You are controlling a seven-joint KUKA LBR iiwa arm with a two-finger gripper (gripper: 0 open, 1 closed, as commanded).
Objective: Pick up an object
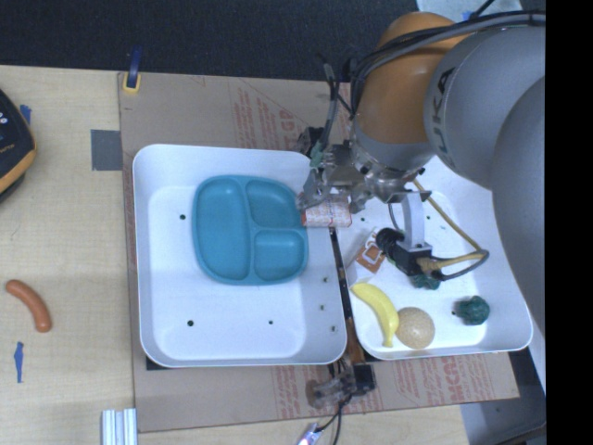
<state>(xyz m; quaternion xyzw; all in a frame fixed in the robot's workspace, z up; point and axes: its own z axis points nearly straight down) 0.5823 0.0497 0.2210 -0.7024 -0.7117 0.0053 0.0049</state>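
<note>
faint red print marks the cardboard sheet (269,109) under the bins, too blurred to read.

A sausage (30,305) lies on the wooden bench (56,248) well left of the bins. A yellow-and-black device (13,146) sits at the left edge. Grey tape (106,149) is nearby.

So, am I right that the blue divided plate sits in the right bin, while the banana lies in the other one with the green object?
Not quite: the camera view shows the blue divided plate in the left bin, not the right. The rest stands: the banana lies in the other, right bin, along with the green object.
</note>
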